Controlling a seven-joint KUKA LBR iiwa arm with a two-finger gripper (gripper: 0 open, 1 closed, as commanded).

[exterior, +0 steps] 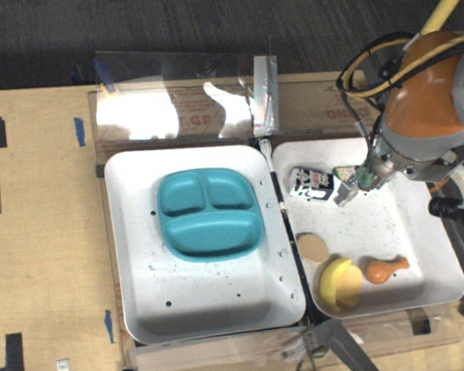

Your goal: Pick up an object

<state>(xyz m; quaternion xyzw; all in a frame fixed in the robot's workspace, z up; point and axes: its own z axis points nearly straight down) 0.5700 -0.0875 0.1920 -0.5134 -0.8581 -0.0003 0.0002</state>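
Packet [312,183]: a small black-and-white printed item lying flat at the back left of the right bin [427,229], just beside the gripper [349,190] and the likeliest target, though that is a guess.
Handling: it looks light and thin, perhaps crinkly; lying flat, it offers little edge, so a pinch across its short side seems best.
Other options: a yellow fruit [340,283] at the front edge, rounded and smooth, apt to slip; an orange toy [382,269] beside it with a narrow neck that is easy to pinch; a tan disc [313,248], flat and hard to lift.
Left bin [133,252]: holds a teal tray [210,213], too wide for the fingers.
Arm: reaches in from the right, wrist tilted down and leftward, tip low over the bin's back part.
Gripper state: nothing visible between its fingers; whether they are spread or closed I cannot tell.
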